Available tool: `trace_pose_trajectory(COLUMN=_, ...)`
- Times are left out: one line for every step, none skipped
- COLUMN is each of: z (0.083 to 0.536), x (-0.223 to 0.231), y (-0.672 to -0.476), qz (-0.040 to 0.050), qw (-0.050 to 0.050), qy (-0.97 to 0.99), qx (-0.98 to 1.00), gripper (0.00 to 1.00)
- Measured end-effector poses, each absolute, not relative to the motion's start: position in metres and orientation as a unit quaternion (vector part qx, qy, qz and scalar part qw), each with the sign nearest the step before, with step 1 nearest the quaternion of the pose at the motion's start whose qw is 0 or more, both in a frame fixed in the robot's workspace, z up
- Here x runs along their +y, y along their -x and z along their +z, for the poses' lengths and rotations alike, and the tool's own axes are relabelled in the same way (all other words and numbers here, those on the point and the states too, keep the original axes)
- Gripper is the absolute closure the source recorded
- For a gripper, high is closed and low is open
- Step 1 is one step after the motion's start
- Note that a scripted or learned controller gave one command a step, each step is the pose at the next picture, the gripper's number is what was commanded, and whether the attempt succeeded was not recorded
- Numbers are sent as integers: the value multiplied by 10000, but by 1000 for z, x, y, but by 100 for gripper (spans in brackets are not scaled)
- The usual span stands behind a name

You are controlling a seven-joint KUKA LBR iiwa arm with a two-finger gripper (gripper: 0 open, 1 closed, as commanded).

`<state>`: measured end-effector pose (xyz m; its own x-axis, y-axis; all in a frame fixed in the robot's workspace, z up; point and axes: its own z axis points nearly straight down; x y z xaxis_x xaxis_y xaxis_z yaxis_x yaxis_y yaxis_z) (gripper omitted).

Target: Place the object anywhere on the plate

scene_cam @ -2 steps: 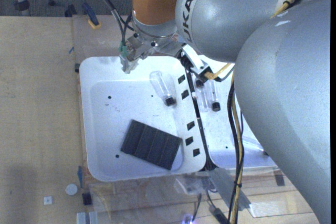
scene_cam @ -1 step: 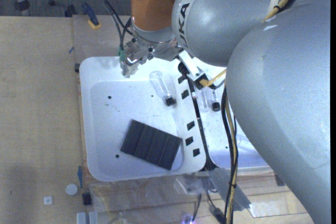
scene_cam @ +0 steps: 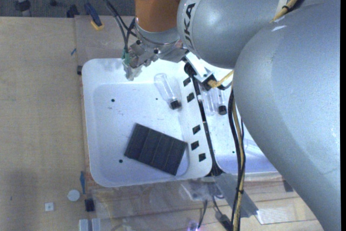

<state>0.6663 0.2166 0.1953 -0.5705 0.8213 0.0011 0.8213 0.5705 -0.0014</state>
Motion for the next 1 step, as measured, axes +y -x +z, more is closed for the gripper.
trace_pose_trajectory(z=194, x=220, y=-666, qz=6, qw=8, qy=4038, qx=-9149, gripper=100)
